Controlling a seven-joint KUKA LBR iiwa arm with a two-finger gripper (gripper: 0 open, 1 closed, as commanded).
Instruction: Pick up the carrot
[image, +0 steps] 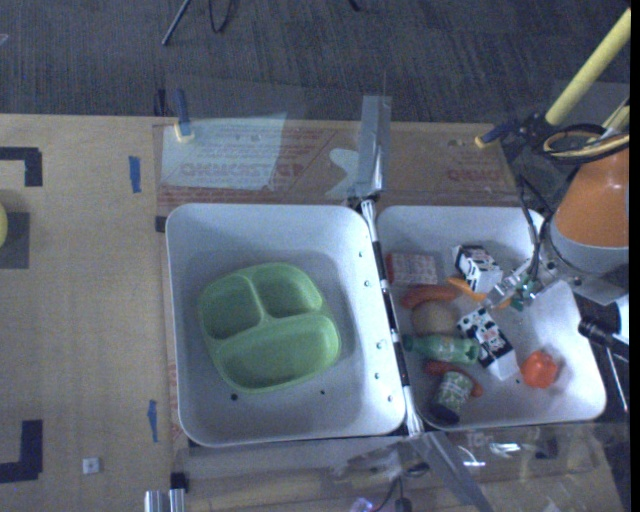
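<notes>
Two shallow white plastic bins sit side by side on the bench. At 9 o'clock, the left bin (190, 330) holds a green divided plastic plate (268, 325). At 3 o'clock, the right bin (585, 395) holds the small orange carrot (430, 296) near its upper left, just above a beige round potato (433, 318). The grey arm's two-finger gripper (517, 290) hangs to the right of the carrot, apart from it; whether its jaws are open, I cannot tell.
</notes>
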